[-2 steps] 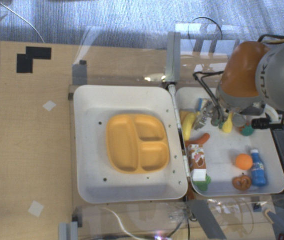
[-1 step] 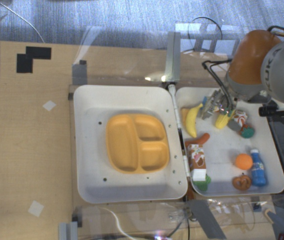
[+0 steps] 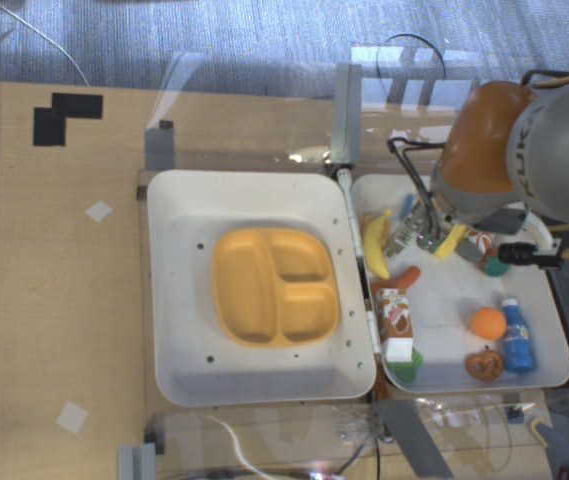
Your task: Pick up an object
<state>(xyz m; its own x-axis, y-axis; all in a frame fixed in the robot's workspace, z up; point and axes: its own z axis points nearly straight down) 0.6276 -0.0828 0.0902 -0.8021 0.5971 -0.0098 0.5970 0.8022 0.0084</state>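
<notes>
My gripper [image 3: 404, 234] hangs low over the back left part of the right bin [image 3: 554, 368], below the orange band [image 3: 479, 138] of the arm. It sits just right of a yellow banana [image 3: 373, 245] lying along the bin's left wall. A red sausage-shaped piece [image 3: 405, 277] lies right in front of it. A small yellow piece [image 3: 450, 240] shows at its right side. Further forward are a red and white carton [image 3: 396, 323], an orange ball [image 3: 487, 322], a blue bottle [image 3: 517, 338] and a brown round item [image 3: 483, 365].
The left bin [image 3: 179, 218] bears a yellow divided plate [image 3: 274, 286]. A green piece [image 3: 408, 368] lies at the carton's front end. A dark teal-tipped object [image 3: 494, 260] rests under the arm. A metal divider [image 3: 359, 268] separates the bins. Cables run behind the right bin.
</notes>
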